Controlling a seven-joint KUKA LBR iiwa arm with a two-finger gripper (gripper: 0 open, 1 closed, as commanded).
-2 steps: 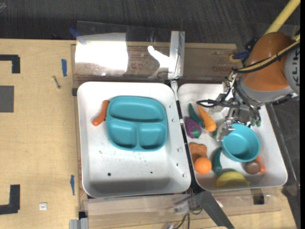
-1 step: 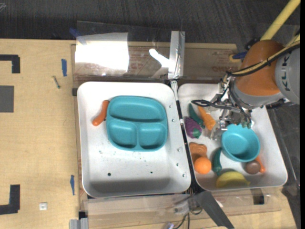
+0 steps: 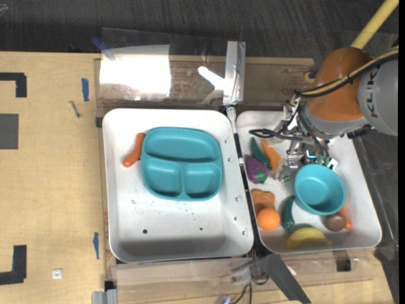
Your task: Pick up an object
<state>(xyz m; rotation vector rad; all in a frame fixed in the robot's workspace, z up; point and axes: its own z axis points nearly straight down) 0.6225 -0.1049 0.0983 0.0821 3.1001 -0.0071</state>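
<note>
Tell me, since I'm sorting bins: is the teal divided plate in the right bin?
No, the teal divided plate lies in the left bin.

We record a dark grey carpeted floor [image 3: 190, 8] along the top; a pale wooden bench [image 3: 47, 182] at left, marked with black tape corners [image 3: 18, 84] and blue tape bits [image 3: 85, 88] (small ones); glare on a clear sheet [image 3: 136, 75].

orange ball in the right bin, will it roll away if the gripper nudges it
Probably. The orange ball looks round and smooth, so it would likely roll. It sits among other toys near the bin wall, which may stop it soon. It looks light.
</note>
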